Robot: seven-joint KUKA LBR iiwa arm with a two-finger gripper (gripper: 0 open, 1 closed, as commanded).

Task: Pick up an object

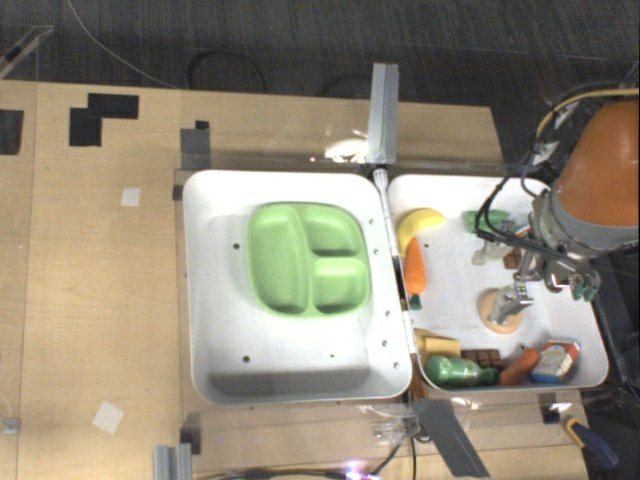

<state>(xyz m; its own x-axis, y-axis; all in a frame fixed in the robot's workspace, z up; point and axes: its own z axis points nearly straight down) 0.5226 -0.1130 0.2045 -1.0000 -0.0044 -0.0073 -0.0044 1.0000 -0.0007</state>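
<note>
While the arm hangs over the right bin [600,363], its gripper [512,303] sits right on top of a small round tan disc [491,310], maybe a cookie or a wooden piece, hard to say. The metal fingertips look like they're close to or touching that disc, but honestly I can't tell from this angle whether the fingers are apart or pinched together, and I can't see anything actually clamped between them. So I wouldn't call it a grasp.

My read is that we're at the reach or descent part of the pick, with the disc as the likely target since it's directly under the gripper. Next move probably needs the fingers straddling the disc's edges and closing square on it. It's flat and low, so it could easily slip out or just get pushed around the bin floor.

Going outward from the disc: an orange carrot [414,267] lies toward the bin divider, with a yellow banana [418,222] just above it. A small green item [483,222] sits up and to the side of the disc near the arm's cables. Below the disc, along the bottom wall, there's a green bottle-like thing [455,371], a brown chocolate bar [481,355], a reddish sausage-shaped piece [519,366] and a small packet [555,362].

Over in the left bin [210,298] there's a green divided tray [306,258], well apart from the disc.
</note>
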